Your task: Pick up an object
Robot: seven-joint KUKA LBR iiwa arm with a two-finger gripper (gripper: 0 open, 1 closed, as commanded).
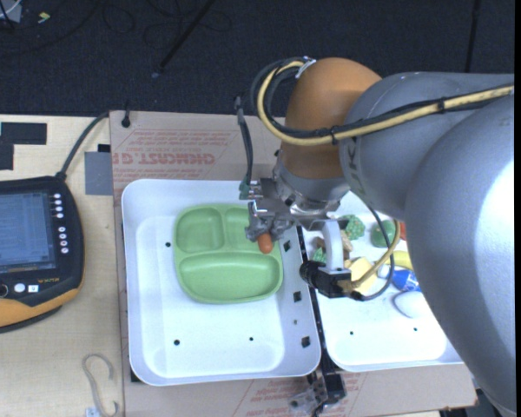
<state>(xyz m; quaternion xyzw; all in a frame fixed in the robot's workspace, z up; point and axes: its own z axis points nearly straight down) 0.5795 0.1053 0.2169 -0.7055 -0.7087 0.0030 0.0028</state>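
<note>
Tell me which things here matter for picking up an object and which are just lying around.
For the job: gripper, small orange piece by it, green divided tray, mixed small items in the right bin.
Just lying about: handheld control pad, cardboard sheet.

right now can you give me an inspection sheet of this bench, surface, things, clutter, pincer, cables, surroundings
surface: wooden bench bearing two shallow white plastic bins, left bin and right bin
job's things: green divided plastic tray in left bin; small orange piece at tray's right edge; heap of small coloured items in right bin
clutter: metal clip on bench, front left
pincer: pincer over tray's right edge, at the orange piece; grip unclear
cables: yellow and black cables looped at wrist
surroundings: handheld control pendant with screen at left; dark floor behind
</note>
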